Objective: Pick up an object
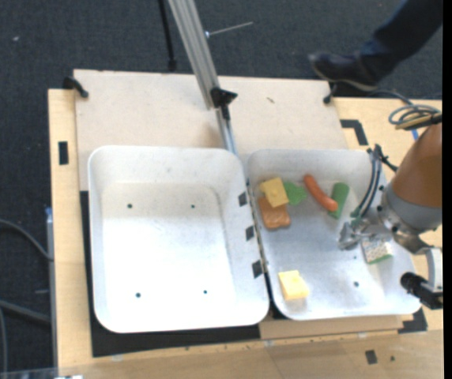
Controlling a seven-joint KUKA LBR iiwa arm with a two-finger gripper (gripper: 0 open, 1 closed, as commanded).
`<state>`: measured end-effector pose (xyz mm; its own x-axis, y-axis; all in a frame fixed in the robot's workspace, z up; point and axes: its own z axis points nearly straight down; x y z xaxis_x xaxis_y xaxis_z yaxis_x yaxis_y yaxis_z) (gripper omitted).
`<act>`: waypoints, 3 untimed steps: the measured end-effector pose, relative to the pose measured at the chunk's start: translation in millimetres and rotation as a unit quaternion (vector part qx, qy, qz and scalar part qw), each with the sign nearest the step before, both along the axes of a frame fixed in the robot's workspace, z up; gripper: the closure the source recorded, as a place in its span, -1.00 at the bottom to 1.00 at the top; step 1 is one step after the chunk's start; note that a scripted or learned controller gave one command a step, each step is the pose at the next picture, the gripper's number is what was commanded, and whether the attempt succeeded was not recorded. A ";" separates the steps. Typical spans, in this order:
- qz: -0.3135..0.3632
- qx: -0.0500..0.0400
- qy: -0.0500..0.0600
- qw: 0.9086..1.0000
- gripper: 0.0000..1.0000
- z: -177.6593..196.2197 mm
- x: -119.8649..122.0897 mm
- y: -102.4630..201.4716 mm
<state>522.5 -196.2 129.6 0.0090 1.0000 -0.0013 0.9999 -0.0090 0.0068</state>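
The right bin [321, 310] holds several small items. A yellow block [273, 190] rests against a brown piece [276, 216], with a green piece [295, 193] beside them. An orange carrot-like piece [321, 193] and a green cylinder [340, 199] lie further right. A yellow cube [292, 284] sits near the bin's front wall. My gripper [349, 236] hangs low over the right side of this bin, just below the green cylinder. A small white printed item [376, 251] lies right beside it; whether it touches the gripper is unclear.
The left bin [99, 212] stands beside the right one. A metal pole [194, 42] rises from the back of the bench between the bins. Cables [412, 115] lie at the right rear.
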 end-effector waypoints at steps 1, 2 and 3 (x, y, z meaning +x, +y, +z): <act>0.007 -0.001 -0.001 1.000 1.00 64.4 3.6 -4.5; 0.007 0.000 0.001 1.000 1.00 80.7 4.9 -5.8; 0.009 0.001 0.002 1.000 1.00 97.1 4.7 48.7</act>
<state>527.2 -147.5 226.8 -0.0085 1.0000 0.0014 1.0000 0.0085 0.0034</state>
